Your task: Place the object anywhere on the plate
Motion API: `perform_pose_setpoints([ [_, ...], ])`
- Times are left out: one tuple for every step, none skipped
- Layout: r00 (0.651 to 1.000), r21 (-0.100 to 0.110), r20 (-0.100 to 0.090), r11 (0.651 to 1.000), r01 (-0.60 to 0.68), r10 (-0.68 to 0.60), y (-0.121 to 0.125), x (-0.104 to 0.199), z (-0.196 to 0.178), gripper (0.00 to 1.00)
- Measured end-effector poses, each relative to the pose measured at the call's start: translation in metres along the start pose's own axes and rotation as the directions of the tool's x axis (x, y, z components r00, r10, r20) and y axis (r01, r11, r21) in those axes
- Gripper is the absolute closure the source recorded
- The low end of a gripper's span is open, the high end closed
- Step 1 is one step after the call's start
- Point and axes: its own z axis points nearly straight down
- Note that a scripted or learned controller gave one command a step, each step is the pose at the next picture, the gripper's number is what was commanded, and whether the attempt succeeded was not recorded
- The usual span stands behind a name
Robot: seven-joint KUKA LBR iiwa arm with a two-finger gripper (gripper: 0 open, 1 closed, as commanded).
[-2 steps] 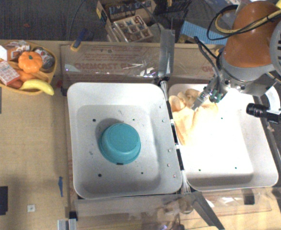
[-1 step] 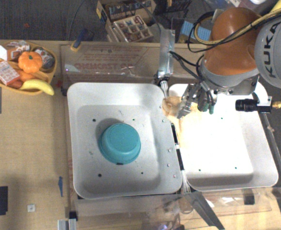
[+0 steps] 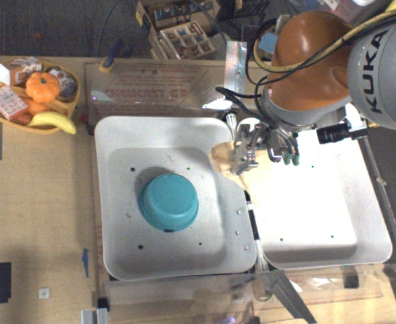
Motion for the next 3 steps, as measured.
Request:
perform_pose_setpoints([
  [1.000, -0.001, 0.003, 1.000, 0.007, -0.007, 0.049, 0.011, -0.010, 1.00],
  [1.000, -0.001, 0.003, 1.000, 0.005, -0.005, 0.097, 0.016, -0.007, 1.00],
  [1.000, -0.002, 0.004, 1.000, 0.005, -0.005, 0.097, 0.016, -0.007, 0.00],
])
